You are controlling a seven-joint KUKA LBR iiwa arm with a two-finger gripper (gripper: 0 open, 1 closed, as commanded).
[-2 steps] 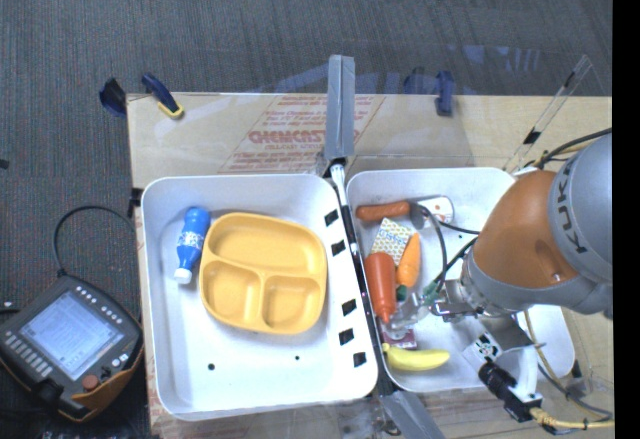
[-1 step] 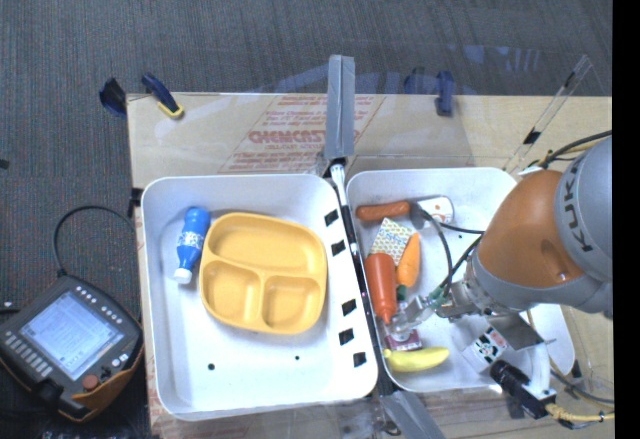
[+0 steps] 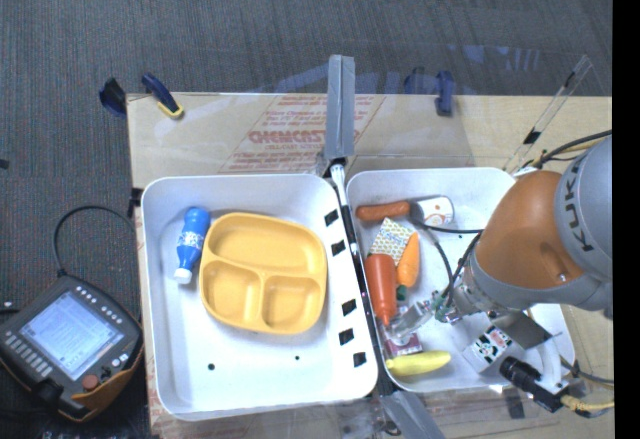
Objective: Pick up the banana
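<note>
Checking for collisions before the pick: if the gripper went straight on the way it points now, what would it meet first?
Probably the bin floor just above the banana; the gripper points down beside the carrot, though depth is unclear.

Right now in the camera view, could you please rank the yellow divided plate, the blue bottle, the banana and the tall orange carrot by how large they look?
1. Yellow divided plate, by far the largest.
2. Tall orange carrot and blue bottle: these look about alike, so I won't separate them.
3. Banana, the smallest, lying near the right bin's front edge.

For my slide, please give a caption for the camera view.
Pincer hovers above banana in the right bin; yellow plate in the left.
</note>
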